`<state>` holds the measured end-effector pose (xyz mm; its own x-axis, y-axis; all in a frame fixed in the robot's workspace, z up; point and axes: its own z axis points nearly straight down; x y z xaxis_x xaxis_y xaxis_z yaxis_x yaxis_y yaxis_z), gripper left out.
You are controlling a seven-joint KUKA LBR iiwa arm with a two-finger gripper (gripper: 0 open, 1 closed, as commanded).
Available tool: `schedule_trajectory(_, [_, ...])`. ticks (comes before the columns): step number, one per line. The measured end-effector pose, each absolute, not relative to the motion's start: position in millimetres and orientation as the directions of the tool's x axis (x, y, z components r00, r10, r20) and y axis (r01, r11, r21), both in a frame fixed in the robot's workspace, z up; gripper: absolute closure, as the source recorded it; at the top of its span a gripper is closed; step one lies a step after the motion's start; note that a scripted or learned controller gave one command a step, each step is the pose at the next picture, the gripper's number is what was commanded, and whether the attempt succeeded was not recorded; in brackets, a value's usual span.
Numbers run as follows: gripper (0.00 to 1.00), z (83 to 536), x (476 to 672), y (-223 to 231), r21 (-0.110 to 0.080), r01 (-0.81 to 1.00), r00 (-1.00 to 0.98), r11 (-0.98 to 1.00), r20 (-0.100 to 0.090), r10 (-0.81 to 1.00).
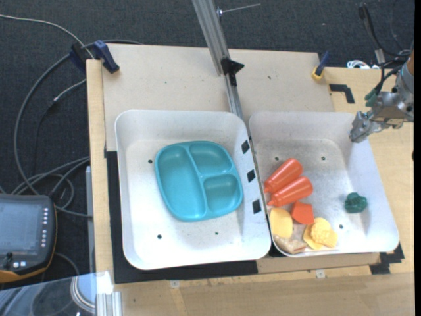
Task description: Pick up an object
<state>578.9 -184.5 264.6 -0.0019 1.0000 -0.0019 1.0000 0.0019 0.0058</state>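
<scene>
The right bin [329,137] holds a pile of toy food near its front left: two orange carrots [287,182], an orange-red piece [303,212], a yellow piece [281,224] and a bumpy yellow piece [322,232]. A small dark green object [356,203] lies alone toward the bin's right side. My gripper [360,131] hangs at the far right rim of this bin, well away from the pile and above the green object in the view. Nothing shows between its fingers.
The left bin [138,143] bears a teal divided plate [197,178]. A metal pole [210,25] slants down to the gap between the bins. Blue and yellow clamps [105,54] sit at the bench's back corners. A pendant screen [23,232] lies on the floor at left.
</scene>
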Motion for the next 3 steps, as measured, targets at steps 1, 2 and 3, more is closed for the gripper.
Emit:
schedule_trajectory(1, [1.0, 269, 577.7, -127, -0.001, 1.0, -0.006, 0.006, 0.003, 1.0])
schedule_trajectory(2, [1.0, 258, 560.5, -73, -0.004, 1.0, -0.006, 0.006, 0.003, 1.0])
schedule_trajectory(3, [1.0, 247, 552.8, -28, -0.004, 1.0, -0.006, 0.006, 0.003, 1.0])
